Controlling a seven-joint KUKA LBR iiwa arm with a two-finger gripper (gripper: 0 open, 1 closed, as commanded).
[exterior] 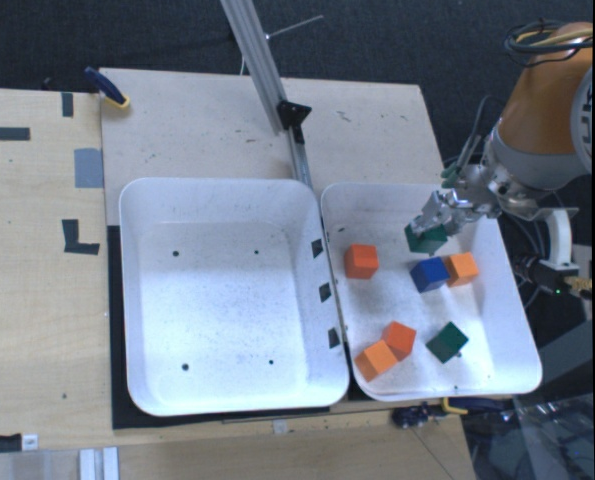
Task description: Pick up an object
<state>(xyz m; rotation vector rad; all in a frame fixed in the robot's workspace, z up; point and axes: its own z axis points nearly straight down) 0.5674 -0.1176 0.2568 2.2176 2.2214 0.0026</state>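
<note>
The hand (439, 218) hangs over the far part of the right bin (497, 363), and a green block (426, 236) sits right at its tip, seemingly between the fingers, though whether it is truly clamped or merely lying beneath them I cannot tell. The block lies just nearer and slightly left of the wrist, so the arm, reaching in from the right, is directly above it. It looks roughly cubic, with no clear long axis, its edges turned a little off the bin walls. Just near and right of it lie a blue block (429, 273) and an orange block (462, 268), touching each other.
</note>
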